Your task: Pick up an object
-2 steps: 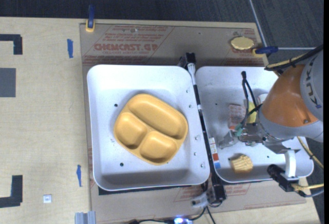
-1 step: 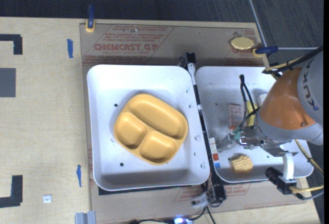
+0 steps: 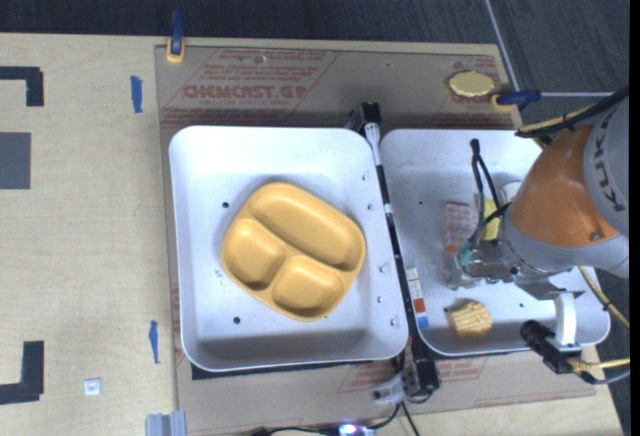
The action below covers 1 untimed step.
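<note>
A yellow three-compartment plate (image 3: pixel 292 249) lies in the left bin (image 3: pixel 200 164). In the right bin (image 3: pixel 430 164) a small tan waffle-textured piece (image 3: pixel 470 318) rests near the front wall. A pale reddish translucent item (image 3: pixel 459 221) lies mid-bin. My gripper (image 3: pixel 470 259) reaches down into the right bin, just right of the reddish item and above the tan piece; the wrist and cables cover its tips.
The arm's orange band (image 3: pixel 560 204) hangs over the right bin's right half. A tan disc (image 3: pixel 471 84) sits on the cardboard behind the bins. Black clamps sit between the bins at the back (image 3: pixel 369 114) and at the front (image 3: pixel 420 376).
</note>
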### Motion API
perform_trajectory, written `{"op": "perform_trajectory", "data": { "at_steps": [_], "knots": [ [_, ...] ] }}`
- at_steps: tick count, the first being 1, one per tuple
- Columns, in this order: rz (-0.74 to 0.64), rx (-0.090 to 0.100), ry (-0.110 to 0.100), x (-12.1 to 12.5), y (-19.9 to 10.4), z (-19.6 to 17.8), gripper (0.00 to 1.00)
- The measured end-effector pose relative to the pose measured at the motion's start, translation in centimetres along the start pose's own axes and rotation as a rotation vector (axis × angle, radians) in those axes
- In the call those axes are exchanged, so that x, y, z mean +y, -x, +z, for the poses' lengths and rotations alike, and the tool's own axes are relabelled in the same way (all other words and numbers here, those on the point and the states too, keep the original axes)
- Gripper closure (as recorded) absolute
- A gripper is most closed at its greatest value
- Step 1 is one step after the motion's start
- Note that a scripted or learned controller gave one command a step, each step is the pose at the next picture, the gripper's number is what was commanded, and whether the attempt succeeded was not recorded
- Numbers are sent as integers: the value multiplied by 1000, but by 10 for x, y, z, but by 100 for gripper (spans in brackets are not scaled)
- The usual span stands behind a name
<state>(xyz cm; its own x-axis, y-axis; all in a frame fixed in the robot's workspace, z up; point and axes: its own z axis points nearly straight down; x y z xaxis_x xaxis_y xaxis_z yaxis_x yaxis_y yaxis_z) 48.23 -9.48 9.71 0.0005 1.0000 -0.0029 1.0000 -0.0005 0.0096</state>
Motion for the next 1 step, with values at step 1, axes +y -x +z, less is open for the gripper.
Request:
{"op": "perform_trajectory", "data": {
  "at_steps": [1],
  "knots": [
    [0, 0, 0, 0, 0, 0, 0]
  ]
}}
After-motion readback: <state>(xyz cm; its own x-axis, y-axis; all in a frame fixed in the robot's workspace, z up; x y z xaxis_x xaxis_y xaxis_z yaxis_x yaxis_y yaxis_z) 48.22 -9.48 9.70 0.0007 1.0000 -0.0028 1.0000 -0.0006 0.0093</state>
